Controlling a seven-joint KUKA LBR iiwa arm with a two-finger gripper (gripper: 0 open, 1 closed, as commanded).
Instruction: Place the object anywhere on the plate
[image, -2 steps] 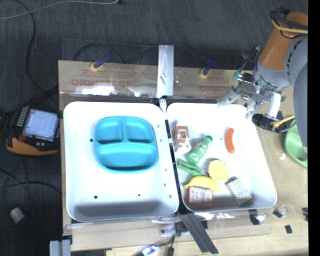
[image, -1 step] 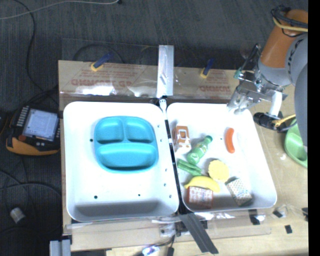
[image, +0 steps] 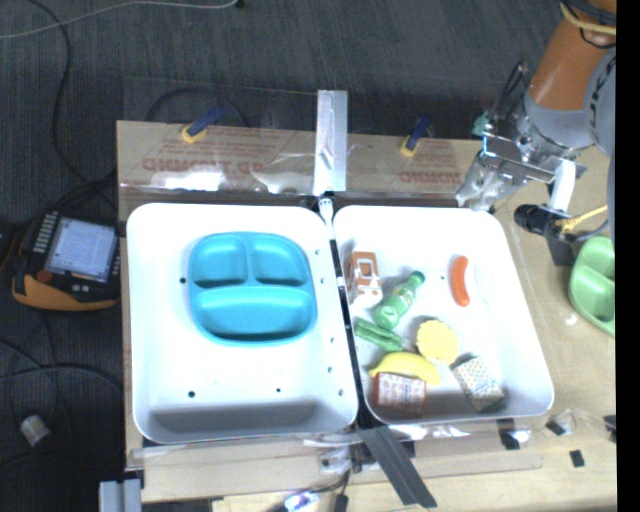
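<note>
Camera view from above gives me both shallow white bins side by side on my screen. Left white bin (image: 150, 330) carries the blue three-compartment plastic plate (image: 252, 285), lying flat near its middle. Right white bin (image: 510, 300) holds the loose items: a small orange-and-white toy truck (image: 363, 277), a green plastic bottle (image: 398, 298), a red-orange sausage-shaped piece (image: 459, 279), a round yellow disc (image: 437, 341), a yellow banana (image: 406, 366), a brown-red box (image: 400, 392) and a grey patterned block (image: 477, 381). None of them touches the plate. I see the two-finger gripper (image: 482, 190) above the far right corner of the right bin, nothing between its fingers; how wide it stands I cannot tell.
</note>
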